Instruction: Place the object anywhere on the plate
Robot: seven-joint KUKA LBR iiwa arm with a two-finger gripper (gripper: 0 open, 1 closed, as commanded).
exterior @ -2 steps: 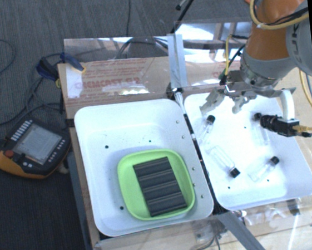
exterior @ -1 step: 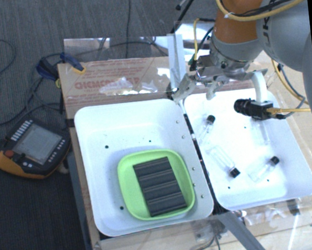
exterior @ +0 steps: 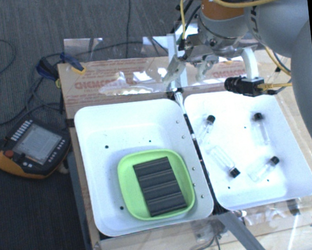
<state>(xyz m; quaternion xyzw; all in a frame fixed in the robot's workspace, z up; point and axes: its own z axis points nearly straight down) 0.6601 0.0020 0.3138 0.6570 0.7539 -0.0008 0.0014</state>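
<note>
The grey arm point(exterior: 277, 7) is seen above the bins' far edge, its pincer point(exterior: 191, 67) spread wide and unladen, while the dark ridged block point(exterior: 160, 185) is found lying on the green plate point(exterior: 126, 170) in the left bin point(exterior: 95, 134).

No legible text — cardboard point(exterior: 112, 82) print unreadable

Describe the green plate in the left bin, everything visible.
The plate is a lime-green, rounded square with a raised rim, plastic by its look. It lies flat on the floor of the left bin, toward the near right corner, slightly turned. A dark grey ribbed block rests on it and covers most of its middle, leaving the rim and left side bare. Nothing else touches it.
</note>
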